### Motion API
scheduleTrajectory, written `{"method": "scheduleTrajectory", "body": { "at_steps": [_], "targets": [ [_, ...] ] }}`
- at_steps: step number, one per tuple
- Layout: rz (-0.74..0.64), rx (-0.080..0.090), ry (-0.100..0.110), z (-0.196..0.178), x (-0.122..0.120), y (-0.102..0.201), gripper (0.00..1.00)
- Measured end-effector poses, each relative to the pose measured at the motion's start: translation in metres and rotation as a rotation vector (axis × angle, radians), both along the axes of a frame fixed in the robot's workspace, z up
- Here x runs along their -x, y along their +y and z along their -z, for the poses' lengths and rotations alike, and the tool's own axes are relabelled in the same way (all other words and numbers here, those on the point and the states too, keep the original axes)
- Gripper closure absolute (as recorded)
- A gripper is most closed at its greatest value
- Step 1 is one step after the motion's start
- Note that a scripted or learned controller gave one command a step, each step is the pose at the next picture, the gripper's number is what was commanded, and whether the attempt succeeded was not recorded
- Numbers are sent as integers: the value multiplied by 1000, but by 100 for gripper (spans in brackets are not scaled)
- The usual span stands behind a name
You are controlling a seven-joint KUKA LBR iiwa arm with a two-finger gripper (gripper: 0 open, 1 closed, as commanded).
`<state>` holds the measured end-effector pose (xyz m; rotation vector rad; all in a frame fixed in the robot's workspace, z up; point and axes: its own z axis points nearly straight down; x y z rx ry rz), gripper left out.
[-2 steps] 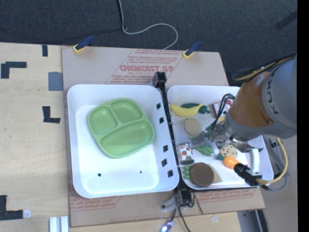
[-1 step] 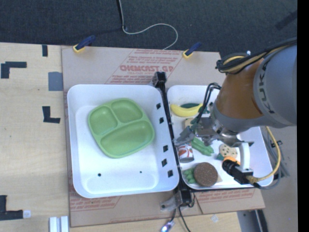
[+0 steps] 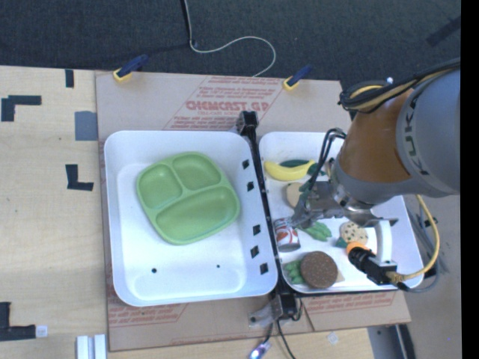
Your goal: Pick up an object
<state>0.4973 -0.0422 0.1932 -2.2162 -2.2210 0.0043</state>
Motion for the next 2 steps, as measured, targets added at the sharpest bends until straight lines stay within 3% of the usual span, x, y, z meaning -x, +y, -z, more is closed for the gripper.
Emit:
{"method": "scheduleTrajectory", "body": {
  "at_steps": [1, 2],
  "targets": [
    [-9, -2, -20, -163, -16, 77, 100],
    [-4, 1, -6, -221, 14, 122, 100]
  ]
}}
